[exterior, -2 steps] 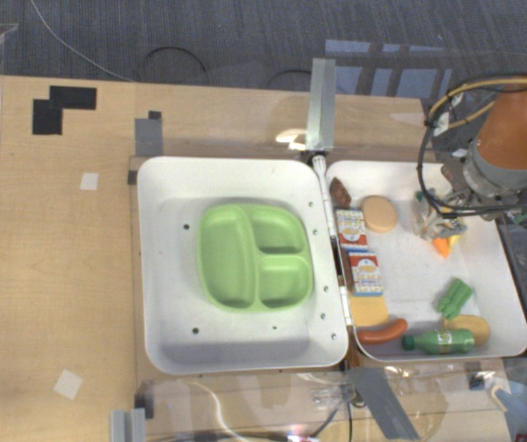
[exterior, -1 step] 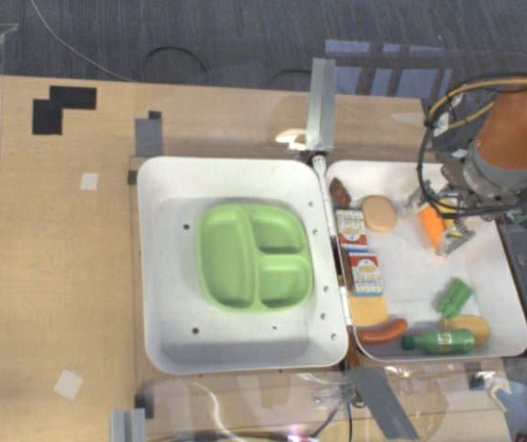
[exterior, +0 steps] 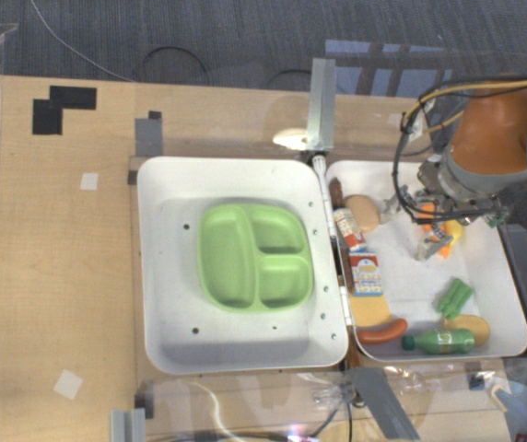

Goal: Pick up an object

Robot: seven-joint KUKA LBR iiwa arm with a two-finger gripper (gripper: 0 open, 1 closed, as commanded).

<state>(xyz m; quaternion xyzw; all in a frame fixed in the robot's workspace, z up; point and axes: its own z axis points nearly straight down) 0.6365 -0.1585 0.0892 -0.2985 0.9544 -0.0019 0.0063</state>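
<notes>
My gripper [exterior: 432, 239] hangs under the orange-banded wrist [exterior: 492, 136], low in the back part of the right bin [exterior: 508, 274]. A small orange and yellow item [exterior: 444, 236] lies right at the gripper's tip, partly hidden by it. Other objects in this bin: a tan rounded piece [exterior: 364, 212], a small bottle [exterior: 345, 225], a red and white carton [exterior: 365, 273], a yellow slab [exterior: 370, 308], a red sausage [exterior: 382, 331], a green bottle [exterior: 440, 342], a yellow piece [exterior: 474, 326] and a green block [exterior: 454, 296].
The left bin [exterior: 171, 320] holds a green divided plate [exterior: 254, 256]. A metal post [exterior: 321, 109] stands behind the divider between the bins. Cables [exterior: 411, 155] loop off the wrist above the right bin's back edge.
</notes>
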